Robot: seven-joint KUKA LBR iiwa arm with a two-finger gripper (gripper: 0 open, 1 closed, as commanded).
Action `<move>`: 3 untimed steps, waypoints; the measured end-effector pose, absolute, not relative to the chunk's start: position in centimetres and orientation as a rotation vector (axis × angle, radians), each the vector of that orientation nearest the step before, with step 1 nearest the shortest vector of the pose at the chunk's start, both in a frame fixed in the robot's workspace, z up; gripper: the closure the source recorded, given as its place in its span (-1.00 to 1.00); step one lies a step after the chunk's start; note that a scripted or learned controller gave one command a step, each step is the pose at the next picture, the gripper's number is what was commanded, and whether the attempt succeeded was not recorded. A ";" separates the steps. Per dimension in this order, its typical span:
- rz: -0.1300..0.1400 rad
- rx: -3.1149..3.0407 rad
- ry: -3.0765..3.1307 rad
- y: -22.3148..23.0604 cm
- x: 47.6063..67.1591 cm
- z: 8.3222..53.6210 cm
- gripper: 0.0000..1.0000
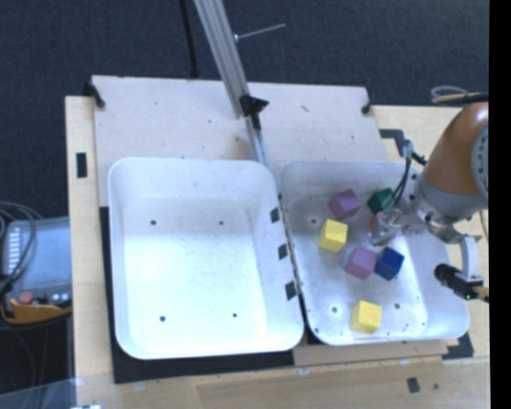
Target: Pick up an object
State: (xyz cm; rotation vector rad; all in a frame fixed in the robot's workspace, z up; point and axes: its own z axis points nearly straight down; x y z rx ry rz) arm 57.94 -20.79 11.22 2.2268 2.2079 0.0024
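Inside right bin point(324, 331): two yellow cubes point(333, 236), two purple cubes point(344, 204).

overhead camera, slanted down on both bins point(196, 173) (moderately far)

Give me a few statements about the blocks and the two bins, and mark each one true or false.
1. Two yellow blocks lie in the right bin. True; the other lies nearer the front.
2. The blue block sits in the left bin. False: it is in the right bin.
3. The gripper hovers over the right bin. True.
4. The two purple blocks touch each other. False: they lie apart, the second beside the blue block.
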 end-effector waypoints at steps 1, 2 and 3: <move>0.004 2.213 2.221 -20.1 57.9 16.1 1.00; 0.004 2.214 2.219 -20.3 58.0 21.0 1.00; 0.005 2.211 2.229 -14.7 59.1 22.5 1.00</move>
